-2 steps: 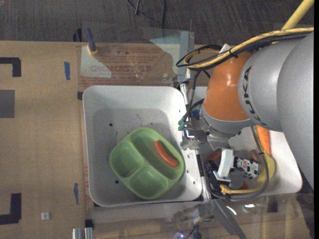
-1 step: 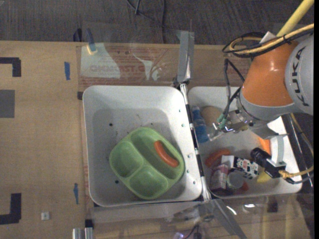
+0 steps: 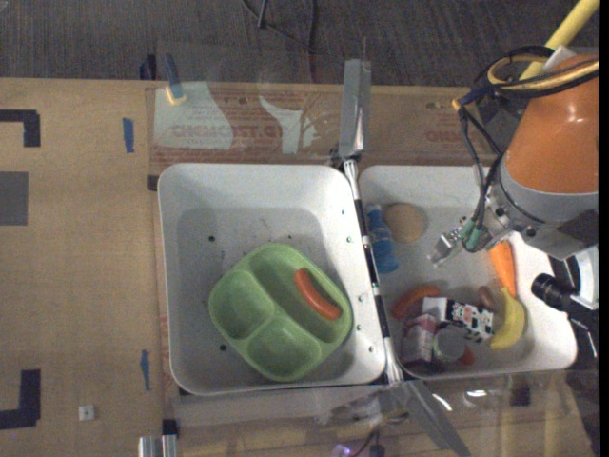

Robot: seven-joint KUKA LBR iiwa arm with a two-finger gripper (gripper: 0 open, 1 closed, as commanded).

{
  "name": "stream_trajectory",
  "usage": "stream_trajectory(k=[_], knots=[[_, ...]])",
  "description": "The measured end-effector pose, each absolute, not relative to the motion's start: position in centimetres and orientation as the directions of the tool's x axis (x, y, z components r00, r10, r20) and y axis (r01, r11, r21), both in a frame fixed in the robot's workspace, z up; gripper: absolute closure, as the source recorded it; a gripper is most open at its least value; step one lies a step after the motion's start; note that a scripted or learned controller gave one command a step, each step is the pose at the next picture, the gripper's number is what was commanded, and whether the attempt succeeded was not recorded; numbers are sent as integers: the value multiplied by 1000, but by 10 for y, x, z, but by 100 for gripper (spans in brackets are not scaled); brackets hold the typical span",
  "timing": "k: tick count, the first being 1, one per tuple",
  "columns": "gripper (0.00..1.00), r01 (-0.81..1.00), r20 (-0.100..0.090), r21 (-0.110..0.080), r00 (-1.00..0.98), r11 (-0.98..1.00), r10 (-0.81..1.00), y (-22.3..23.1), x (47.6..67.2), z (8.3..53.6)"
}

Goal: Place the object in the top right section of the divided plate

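Observation:
A green divided plate point(image 3: 244, 305) lies tilted in the left bin point(image 3: 190, 208). An orange-red sausage-shaped piece point(image 3: 317, 294) rests in the plate's top right section. My gripper point(image 3: 456, 243) hangs over the right bin point(image 3: 557, 350), well to the right of the plate. It is above the bin floor between a tan round object point(image 3: 405, 222) and an orange carrot point(image 3: 502, 268). Nothing is visibly held in it.
The right bin holds a blue bottle point(image 3: 383, 242) by the divider wall, a red sausage point(image 3: 415, 300), a white carton point(image 3: 466, 316), a can point(image 3: 447, 343) and a banana point(image 3: 513, 323). A metal rail point(image 3: 354, 112) runs between the bins.

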State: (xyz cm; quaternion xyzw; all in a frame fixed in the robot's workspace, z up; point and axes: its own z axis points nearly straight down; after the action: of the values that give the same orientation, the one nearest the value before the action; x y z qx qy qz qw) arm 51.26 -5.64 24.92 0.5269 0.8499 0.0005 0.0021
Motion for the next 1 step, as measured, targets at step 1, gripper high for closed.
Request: stream_trajectory(k=[1], knots=[[100,984,1,-3,179,-179,984,-116,487,171]])
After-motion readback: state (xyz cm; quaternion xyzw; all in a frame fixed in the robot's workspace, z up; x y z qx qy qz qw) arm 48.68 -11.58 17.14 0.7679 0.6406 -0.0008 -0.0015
